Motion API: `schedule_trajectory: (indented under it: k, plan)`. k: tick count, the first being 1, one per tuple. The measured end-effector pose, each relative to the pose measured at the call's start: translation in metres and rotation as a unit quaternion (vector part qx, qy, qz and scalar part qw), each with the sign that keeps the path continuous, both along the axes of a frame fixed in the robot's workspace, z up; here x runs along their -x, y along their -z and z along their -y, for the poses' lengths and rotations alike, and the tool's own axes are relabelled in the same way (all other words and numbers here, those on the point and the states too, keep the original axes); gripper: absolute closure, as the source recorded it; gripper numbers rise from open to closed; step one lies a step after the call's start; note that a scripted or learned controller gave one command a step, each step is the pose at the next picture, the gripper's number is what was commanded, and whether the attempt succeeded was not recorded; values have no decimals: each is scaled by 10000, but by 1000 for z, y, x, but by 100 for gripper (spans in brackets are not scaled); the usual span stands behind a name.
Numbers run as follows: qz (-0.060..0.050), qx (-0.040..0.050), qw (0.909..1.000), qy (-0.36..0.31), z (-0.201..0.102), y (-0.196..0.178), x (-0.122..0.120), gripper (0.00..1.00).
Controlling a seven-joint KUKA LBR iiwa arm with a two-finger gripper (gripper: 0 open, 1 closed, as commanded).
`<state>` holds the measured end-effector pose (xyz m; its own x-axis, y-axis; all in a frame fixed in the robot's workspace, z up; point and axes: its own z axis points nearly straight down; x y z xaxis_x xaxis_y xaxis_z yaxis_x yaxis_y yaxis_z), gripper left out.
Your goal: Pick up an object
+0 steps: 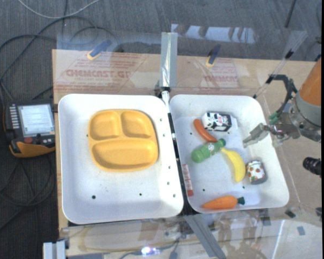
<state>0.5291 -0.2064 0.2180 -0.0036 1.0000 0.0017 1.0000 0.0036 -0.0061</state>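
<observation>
One end effector over right bin

Grey KUKA arm segment showing a broad orange band at its upper end. Metallic grey wrist assembly carrying dark fittings, with a thin black cable looping over it. A pale grey two-finger gripper projecting from the wrist.

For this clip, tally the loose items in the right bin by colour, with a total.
Orange: 2, the upper carrot and the lower carrot
Green: 1, the bottle
Yellow: 1, the banana
Black and white: 1, the cow-patterned item
White with spots: 1, the small item
Total: 6
</observation>
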Motion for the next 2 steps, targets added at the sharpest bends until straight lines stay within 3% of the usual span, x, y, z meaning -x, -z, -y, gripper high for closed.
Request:
schedule_trajectory:
  k: [1,2]
  plan:
    - [25,8,10000,-22,-19,125,3,0]
    - [8,3,10000,-25,-19,117,3,100]
